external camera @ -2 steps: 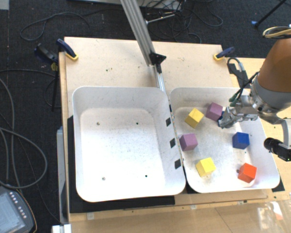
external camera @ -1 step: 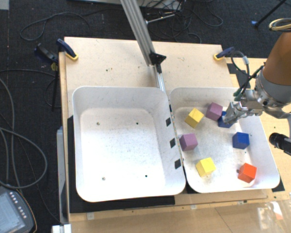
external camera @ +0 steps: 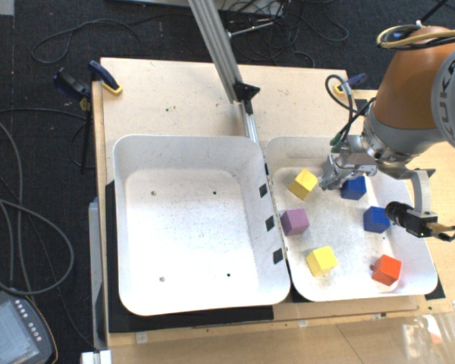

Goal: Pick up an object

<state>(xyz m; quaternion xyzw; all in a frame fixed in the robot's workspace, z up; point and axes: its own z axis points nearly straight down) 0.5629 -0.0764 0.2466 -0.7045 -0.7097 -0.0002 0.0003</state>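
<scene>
The right bin holds several small cubes. My gripper hangs over the bin's upper middle, reaching in from the right. A blue cube lies right beside it, partly under the wrist. A yellow cube sits just to its left. Lower down are a purple cube, a second yellow cube, a second blue cube and an orange-red cube. I see nothing lifted off the bin floor.
The left bin lies beside the right one, with a raised rim between them. A slanted metal pole crosses the top of the bench. A black fitting with cable hangs off the arm at the right bin's edge.
</scene>
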